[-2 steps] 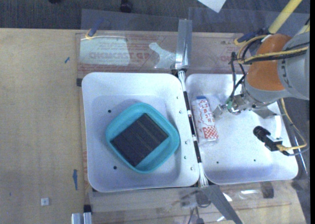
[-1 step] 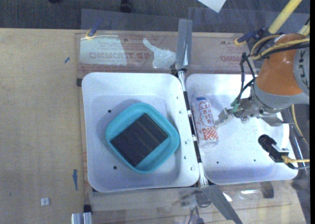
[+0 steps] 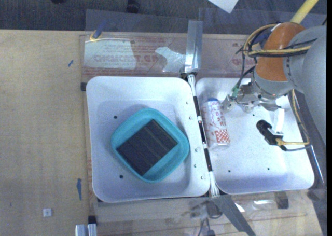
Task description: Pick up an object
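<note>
On the left you see the bare wooden worktop [image 3: 36, 126], with a few small blue marks on it. Next comes the left bin [image 3: 104, 100], and in its middle lies a teal container [image 3: 179, 141] turned at an angle, with a dark square thing [image 3: 146, 147] resting inside it. Behind both bins there is a flat sheet with red print under clear plastic [image 3: 129, 56], and a metal bracket [image 3: 193, 48] stands at the place where the bins meet. In the right bin [image 3: 259, 172], just beside the dividing wall, lies a white tube-shaped package with red print [image 3: 217, 122]; its lower end has a red checked pattern. It is near the arm but apart from it. The arm [image 3: 277, 58] hangs over the back part of the right bin, with yellow and dark cables around the orange band. The gripper [image 3: 257, 97] is below it, and you cannot tell the state of the jaws, because the wrist covers them. A small black part [image 3: 266, 130] with a yellow cable is just under the wrist.
</note>
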You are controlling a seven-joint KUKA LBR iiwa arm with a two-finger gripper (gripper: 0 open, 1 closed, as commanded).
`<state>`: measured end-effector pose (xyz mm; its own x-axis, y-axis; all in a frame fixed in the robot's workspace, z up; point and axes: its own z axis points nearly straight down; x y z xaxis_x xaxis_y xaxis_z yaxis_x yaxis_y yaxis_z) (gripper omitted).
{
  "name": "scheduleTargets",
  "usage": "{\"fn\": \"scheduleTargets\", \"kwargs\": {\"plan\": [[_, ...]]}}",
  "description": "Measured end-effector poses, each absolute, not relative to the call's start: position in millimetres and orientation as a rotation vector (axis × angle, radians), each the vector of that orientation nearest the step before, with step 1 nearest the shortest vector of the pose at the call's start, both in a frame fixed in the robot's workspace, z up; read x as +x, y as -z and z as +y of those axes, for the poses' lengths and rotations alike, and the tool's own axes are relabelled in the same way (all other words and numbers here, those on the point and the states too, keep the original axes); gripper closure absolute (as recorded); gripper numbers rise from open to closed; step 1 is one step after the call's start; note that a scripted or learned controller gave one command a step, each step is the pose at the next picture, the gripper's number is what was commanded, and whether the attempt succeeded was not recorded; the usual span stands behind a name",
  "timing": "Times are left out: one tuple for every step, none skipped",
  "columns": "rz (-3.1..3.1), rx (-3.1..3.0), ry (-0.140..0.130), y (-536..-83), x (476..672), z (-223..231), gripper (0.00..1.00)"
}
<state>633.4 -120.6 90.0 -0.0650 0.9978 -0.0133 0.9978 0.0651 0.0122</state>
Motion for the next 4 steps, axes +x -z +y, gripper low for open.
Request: {"fn": "scheduleTargets", "kwargs": {"plan": [[2.395,1.987,0.012,-92.5,590.3,-112.5,0.0],[2.666,1.652,-0.003,-198.9,596.0,-45.9,0.0],[2.791,1.442,0.0,-184.8,559.1,-72.3,0.0],[2.516,1.886,0.002,-184.2,512.0,8.4,0.0]]}}
